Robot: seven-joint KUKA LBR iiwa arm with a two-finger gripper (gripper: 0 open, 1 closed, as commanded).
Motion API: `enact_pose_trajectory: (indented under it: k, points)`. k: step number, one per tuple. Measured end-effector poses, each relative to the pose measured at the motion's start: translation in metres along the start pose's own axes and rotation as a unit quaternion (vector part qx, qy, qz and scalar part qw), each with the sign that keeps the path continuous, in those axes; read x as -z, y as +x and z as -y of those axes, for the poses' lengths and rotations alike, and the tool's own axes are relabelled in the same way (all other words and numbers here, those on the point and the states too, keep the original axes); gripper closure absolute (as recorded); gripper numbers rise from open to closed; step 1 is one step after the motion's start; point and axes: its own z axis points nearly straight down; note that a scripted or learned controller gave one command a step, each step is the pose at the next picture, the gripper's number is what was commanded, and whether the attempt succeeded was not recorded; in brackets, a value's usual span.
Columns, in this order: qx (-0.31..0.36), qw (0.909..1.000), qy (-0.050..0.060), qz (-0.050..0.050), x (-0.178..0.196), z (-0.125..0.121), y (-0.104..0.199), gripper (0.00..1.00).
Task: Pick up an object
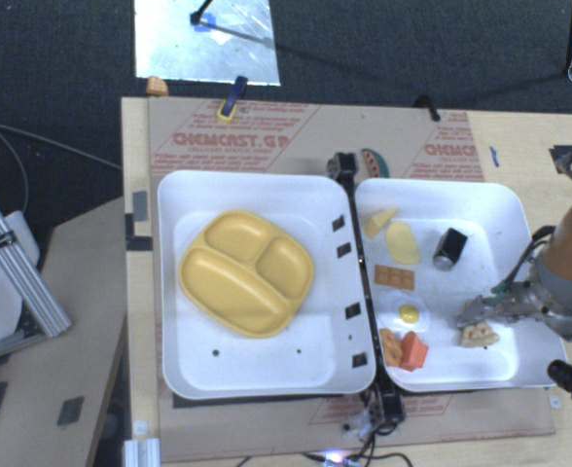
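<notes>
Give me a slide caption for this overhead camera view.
End effector low over a tan toy in the right bin; yellow tray in the left bin.

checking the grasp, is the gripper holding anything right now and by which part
Cannot be told. The gripper sits right above a small tan piece in the right bin, but no hold is visible.

Red "CHEMCAST GP" print on brown board (267, 136) under bins, repeated at right.

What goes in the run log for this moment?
arm: reaching into right bin | hand: low over tan toy | yellow tray: left bin
</notes>
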Motion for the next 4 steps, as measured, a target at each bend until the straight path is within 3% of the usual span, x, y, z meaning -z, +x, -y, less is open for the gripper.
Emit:
enact_pose_trajectory:
  k: [1, 2, 3, 4]
  points:
    - [0.005, 1.0, -0.006, 0.0, 0.011, -0.007, 0.005, 1.0]
    - [0.009, 0.9999, -0.009, 0.001, 0.068, -0.069, 0.024, 1.0]
    - [0.011, 0.9999, -0.01, 0.0, 0.124, -0.139, 0.095, 1.0]
    - [0.002, 1.0, -0.006, 0.002, 0.132, -0.143, 0.012, 1.0]
